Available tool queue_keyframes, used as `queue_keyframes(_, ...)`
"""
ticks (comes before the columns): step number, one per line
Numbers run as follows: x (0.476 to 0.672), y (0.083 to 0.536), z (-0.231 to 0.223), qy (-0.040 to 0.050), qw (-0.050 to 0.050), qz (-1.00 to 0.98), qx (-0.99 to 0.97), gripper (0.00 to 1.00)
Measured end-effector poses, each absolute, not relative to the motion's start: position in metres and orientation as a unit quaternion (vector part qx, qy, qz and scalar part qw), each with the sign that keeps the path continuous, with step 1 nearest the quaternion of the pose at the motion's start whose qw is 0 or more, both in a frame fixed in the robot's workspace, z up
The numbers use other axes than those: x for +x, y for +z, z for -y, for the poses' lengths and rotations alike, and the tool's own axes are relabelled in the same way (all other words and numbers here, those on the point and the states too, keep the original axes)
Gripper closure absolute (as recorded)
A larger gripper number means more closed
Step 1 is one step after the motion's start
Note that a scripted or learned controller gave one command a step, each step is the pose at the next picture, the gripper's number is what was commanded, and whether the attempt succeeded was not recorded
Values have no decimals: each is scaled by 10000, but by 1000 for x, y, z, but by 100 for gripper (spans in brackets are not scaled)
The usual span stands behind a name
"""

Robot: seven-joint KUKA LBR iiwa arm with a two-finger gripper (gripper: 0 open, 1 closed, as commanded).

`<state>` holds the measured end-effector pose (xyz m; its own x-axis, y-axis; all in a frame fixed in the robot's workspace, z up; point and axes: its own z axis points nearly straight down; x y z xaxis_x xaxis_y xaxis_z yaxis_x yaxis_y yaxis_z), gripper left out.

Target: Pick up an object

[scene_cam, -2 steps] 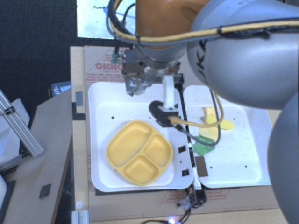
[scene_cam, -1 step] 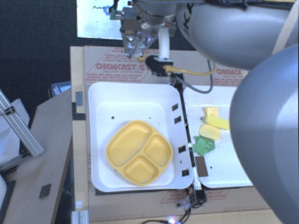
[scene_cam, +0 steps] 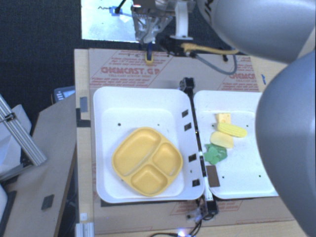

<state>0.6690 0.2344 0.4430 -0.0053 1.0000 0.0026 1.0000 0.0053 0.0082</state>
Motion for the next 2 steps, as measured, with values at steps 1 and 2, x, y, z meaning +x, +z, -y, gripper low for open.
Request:
queue_keyframes(1,582,407,-235,-20,-21,-7098,7044,100)
queue_keyframes(2,595,479,-235,43,17,-7096,7046,100)
